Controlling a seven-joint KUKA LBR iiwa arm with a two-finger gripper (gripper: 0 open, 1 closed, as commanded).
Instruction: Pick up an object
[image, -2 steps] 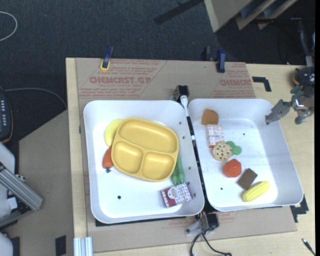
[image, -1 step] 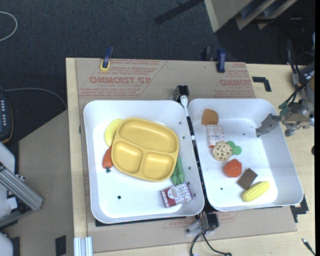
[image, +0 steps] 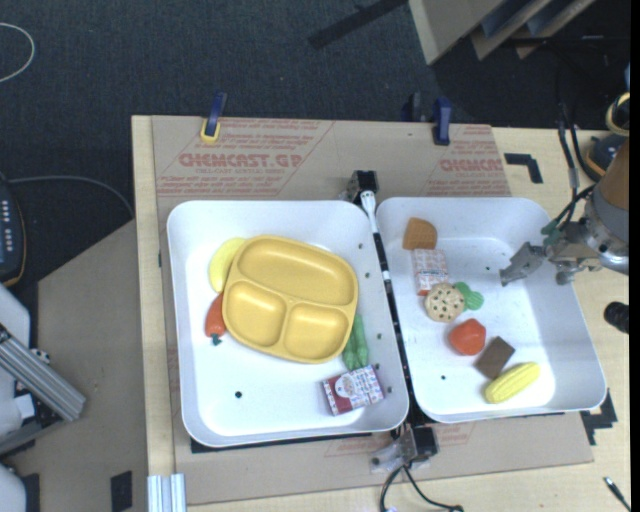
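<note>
My gripper hangs over the right part of the right bin, its fingers spread open with nothing between them. To its left in that bin lie a brown bread piece, a red-and-white packet, a round cookie with a green bit beside it, a red tomato, a brown chocolate block and a yellow corn cob. The nearest of these, the green bit and the cookie, are well apart from the fingertips.
The left bin holds a yellow divided plate, a yellow piece and a red-orange piece at its left, a green piece and a red packet. Clamps stand at the bench's back edge.
</note>
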